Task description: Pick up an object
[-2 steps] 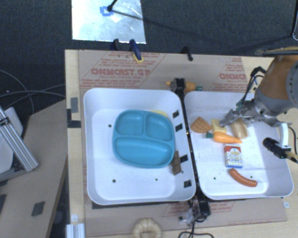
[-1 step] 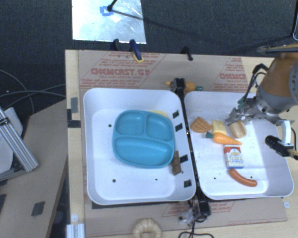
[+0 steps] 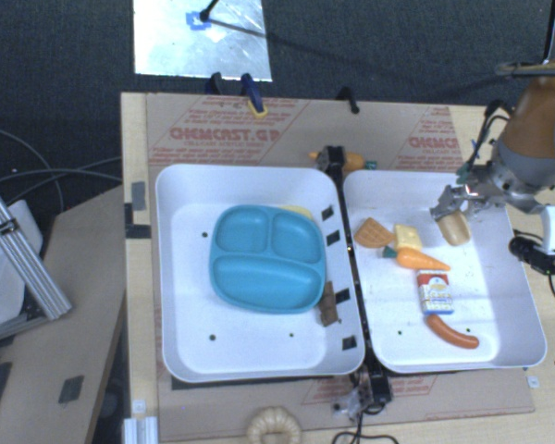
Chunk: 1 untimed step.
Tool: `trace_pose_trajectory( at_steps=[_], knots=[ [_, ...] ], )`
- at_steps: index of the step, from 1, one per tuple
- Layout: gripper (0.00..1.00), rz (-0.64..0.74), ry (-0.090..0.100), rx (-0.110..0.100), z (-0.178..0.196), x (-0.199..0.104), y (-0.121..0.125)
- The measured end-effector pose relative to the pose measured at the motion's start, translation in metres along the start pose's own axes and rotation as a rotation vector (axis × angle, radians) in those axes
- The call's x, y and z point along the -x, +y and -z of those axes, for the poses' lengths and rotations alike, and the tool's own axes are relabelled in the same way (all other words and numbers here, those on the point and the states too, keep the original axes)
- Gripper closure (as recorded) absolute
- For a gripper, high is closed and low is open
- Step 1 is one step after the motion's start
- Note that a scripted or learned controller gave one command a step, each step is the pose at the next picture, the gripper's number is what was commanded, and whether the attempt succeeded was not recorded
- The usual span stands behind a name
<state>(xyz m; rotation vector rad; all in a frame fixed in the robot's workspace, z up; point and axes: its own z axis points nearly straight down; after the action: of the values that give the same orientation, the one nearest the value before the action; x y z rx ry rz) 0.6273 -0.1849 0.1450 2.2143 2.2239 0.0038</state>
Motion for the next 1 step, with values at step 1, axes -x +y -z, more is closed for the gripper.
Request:
trace_pose_trajectory(
  at_steps=[1],
  knots=[
    [1.0,0.001,0.0,0.002,0.0541,-0.0055,-0.0072]
  ],
)
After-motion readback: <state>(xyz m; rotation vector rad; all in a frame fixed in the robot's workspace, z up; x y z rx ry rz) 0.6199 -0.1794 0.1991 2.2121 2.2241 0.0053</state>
